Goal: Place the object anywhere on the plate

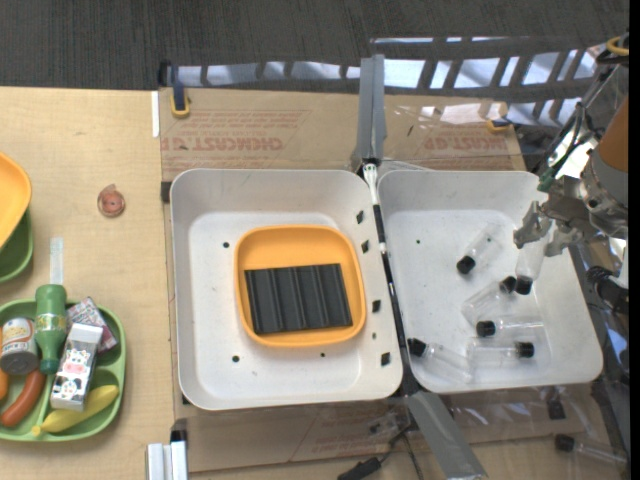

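The tool (532,236) hangs over the right bin (440,193), fingers spread, just above a clear black-capped vial (517,278); nothing sits between them. More vials (500,330) lie below. The orange plate (298,243) rests in the left bin (200,268).

Our arm at the right, wrist bent down and inward

We see our arm (612,153) come in at the right edge, its orange band high near that edge with grey casing just below it. From there the wrist angles down and toward the left, carrying dark cables and a bit of green wire along its upper side. Our gripper (532,236) hangs at the end of it, a pale metal head pointing downward and slightly leftward. At this slant we cannot make out how its tips stand, nor whether anything sits between them.
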Motion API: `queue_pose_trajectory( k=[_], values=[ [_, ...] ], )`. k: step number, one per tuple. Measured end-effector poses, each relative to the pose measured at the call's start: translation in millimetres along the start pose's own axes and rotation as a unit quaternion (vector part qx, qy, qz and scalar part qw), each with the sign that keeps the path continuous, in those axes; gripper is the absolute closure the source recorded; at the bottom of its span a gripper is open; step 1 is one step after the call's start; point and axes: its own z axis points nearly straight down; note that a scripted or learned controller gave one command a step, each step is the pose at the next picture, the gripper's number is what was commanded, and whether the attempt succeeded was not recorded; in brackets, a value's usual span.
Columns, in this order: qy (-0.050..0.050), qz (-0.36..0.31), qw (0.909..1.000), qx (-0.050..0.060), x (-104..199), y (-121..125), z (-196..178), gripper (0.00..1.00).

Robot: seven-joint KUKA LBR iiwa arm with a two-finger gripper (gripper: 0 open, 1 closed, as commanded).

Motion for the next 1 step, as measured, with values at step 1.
queue_pose_trajectory(
  k=[1],
  values=[
    [-0.001,-0.008,1.0000,0.000,11.4,104.0,-53.9,1.00]
  ],
)
